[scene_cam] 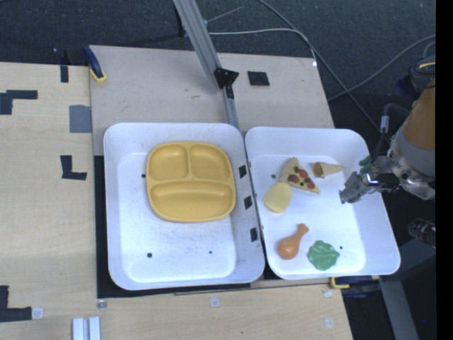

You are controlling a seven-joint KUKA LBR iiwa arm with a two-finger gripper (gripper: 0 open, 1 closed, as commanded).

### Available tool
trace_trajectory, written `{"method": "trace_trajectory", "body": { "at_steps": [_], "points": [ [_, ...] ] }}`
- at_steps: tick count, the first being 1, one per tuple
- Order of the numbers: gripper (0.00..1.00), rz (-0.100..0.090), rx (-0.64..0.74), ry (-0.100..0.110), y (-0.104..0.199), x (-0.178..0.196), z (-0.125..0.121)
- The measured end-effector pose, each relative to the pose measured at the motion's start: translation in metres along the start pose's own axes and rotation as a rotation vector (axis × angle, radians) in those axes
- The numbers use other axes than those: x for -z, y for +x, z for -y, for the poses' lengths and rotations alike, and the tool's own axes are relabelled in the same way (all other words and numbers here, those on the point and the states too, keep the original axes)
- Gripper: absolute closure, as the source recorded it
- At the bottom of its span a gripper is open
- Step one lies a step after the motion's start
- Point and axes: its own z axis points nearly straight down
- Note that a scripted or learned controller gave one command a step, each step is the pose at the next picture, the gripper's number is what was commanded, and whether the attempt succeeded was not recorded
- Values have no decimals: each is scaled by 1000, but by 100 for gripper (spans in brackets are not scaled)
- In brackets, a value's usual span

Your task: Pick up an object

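The left bin (120,211) carries a yellow divided plate (191,181). In the right bin (368,250) lie a pizza slice (300,176), a pale yellow round piece (278,197) just beside it, a green leafy piece (323,255) and a drumstick (291,243). The gripper (352,190) hangs over the right bin's right side; I cannot tell how it stands, and nothing is visibly in it.
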Motion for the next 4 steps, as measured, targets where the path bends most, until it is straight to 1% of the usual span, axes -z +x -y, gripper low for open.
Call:
{"method": "trace_trajectory", "body": {
  "at_steps": [1,3,4],
  "points": [
    [100,-2,5,2,55,4,-16],
    [100,-1,4,3,135,-4,-50],
    [100,-1,4,4,185,-22,-67]
  ]
}}
